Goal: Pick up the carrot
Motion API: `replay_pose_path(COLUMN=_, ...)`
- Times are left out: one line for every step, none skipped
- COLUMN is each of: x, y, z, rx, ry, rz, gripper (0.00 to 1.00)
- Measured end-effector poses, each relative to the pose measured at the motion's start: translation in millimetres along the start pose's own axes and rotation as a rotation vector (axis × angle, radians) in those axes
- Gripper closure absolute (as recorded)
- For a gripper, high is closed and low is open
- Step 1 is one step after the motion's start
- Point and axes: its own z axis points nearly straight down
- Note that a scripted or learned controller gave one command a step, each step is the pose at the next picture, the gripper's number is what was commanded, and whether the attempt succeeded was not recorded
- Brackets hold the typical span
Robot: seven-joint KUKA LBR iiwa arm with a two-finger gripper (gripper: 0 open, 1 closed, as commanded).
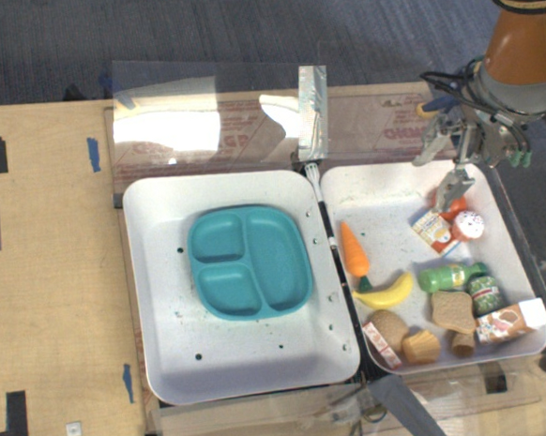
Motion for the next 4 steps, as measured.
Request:
replay_pose_path(x=96.5, y=40.5, z=126.5, rx=-0.004, ry=0.008, rz=-0.304, gripper=0.00)
replay_pose_path(x=161.6, y=117.3, z=41.5, rx=-0.002, ry=0.000, rz=-0.143, gripper=0.00)
replay_pose_path(x=162.4, y=153.4, z=43.1, rx=-0.003, ry=-0.001, rz=-0.797, gripper=0.00)
replay_pose_path(x=50.9, y=137.2, z=43.3, rx=-0.004, ry=-0.002, rz=-0.928, gripper=0.00)
